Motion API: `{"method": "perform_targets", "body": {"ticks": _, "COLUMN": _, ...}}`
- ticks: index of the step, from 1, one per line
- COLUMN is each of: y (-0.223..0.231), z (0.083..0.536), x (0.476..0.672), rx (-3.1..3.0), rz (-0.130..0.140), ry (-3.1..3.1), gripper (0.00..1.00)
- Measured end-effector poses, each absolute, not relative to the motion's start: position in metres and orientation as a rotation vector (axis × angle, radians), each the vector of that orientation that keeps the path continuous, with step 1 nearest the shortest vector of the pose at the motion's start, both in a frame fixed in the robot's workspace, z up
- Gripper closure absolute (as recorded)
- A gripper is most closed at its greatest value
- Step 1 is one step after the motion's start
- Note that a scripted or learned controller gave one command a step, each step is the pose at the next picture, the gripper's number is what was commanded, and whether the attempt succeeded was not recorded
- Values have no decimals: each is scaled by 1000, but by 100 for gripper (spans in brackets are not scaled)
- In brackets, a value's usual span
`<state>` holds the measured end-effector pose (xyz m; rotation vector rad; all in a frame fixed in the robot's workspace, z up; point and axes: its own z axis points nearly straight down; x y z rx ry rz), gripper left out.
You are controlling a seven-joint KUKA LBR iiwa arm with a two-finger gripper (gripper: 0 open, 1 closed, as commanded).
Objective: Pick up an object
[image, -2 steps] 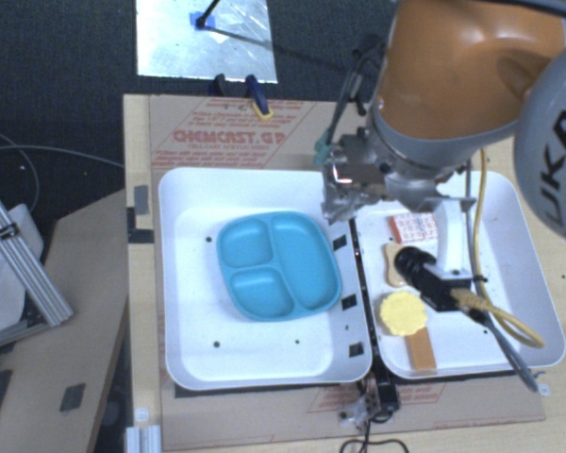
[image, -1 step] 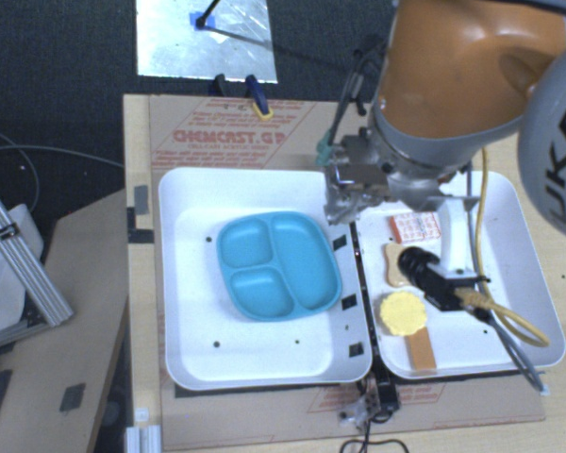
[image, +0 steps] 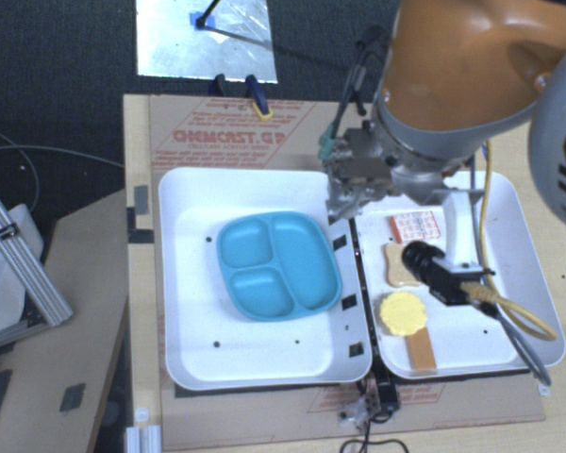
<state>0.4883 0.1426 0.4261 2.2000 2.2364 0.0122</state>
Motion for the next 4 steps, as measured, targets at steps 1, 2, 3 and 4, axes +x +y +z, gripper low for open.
{"method": "perform_targets", "body": {"ticks": 1, "y": 82, "z": 350, "x": 517, "rx": 2229, "rz": -8, "ry": 2216, "gripper": 100}}
{"method": "perform_targets", "body": {"ticks": 2, "y": 149, "z": 376, "x": 494, "rx": 2210, "rz": 8, "ry": 2233, "gripper": 100}}
{"method": "perform_targets", "body": {"ticks": 3, "y": 170, "z": 190, "x": 500, "rx": 2225, "rz": -22, "ry": 2229, "gripper": 100}}
{"method": "perform_targets", "body": {"ticks": 4, "y": 144, "z": 148, "x": 569, "rx": 2223, "rz": -1, "ry": 2218, "gripper": 100}}
